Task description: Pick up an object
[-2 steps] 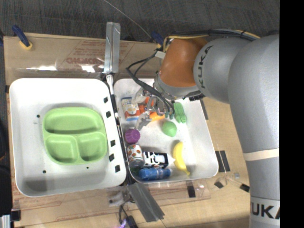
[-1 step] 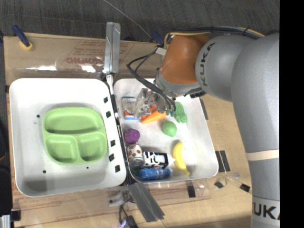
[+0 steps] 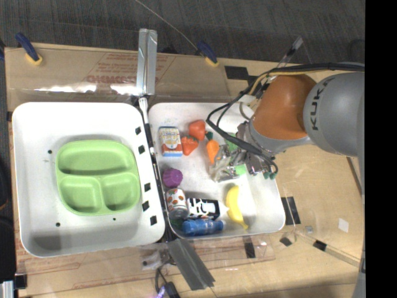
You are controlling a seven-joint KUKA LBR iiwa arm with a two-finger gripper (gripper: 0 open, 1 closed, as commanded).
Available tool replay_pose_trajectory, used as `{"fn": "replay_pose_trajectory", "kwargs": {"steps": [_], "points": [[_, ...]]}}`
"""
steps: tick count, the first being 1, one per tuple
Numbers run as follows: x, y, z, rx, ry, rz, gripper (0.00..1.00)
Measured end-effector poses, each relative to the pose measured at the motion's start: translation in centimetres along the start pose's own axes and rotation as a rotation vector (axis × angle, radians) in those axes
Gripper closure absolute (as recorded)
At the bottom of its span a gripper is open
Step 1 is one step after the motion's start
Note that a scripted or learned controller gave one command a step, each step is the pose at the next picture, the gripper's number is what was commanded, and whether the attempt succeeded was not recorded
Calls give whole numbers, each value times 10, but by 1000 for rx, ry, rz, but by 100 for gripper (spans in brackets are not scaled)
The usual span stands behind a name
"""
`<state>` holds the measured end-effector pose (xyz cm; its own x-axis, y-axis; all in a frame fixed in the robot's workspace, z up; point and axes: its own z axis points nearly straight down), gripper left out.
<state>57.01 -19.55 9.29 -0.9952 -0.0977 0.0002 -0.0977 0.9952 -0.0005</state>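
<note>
Left of the divider between the 2 bins, you have the left bin carrying a green sectioned tray; nothing there needs your attention. Just right of the divider, along that wall of the right bin, sit a small carton, a purple ball, a spotted cup, a black-and-white toy and a blue tube. Further right of the divider lie 2 red-orange pieces, a carrot and a banana. Furthest from the divider, the hand hangs low over the bin floor, just beside the carrot and just above the banana, under a tangle of cables. Whether it is wide or narrow you cannot tell, and nothing shows between its fingers.

Your likeliest targets are the carrot or the banana, both near the hand and apart from their neighbours. Centre over 1 object only, turn the wrist so the fingers cross its narrow width, and descend until they straddle it before closing. Avoid the crowded row beside the divider.
</note>
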Motion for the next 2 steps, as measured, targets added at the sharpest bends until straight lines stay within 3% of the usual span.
{"fn": "replay_pose_trajectory", "kwargs": {"steps": [1, 2], "points": [[-1, 1, 0, -1, -1, -2, 0], [-2, 2, -10, -1, -2, -6, 100]]}}
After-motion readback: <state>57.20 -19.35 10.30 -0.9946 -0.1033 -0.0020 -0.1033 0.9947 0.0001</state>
